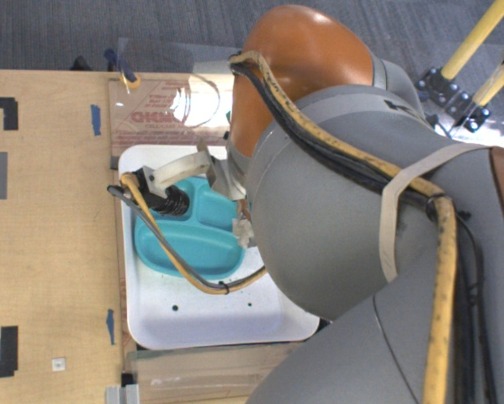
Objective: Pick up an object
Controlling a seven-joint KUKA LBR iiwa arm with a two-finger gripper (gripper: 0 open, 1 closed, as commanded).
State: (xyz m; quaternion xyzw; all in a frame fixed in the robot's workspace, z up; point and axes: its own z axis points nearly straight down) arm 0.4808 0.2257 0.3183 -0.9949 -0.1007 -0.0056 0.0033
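A turquoise plastic tray-like object lies in the white bin, toward its upper left part. The grey arm with its orange band covers most of the bin from the right. Its wrist end, with a cream-coloured bracket and a black fitting, hangs over the top left of the turquoise object. A yellow-and-black cable loops across the object. The arm's body hides the gripper's tips.
A wooden board with black corner marks and blue tape lies to the left of the bin. A clear plastic sheet sits behind the bin. Yellow poles stand at the upper right.
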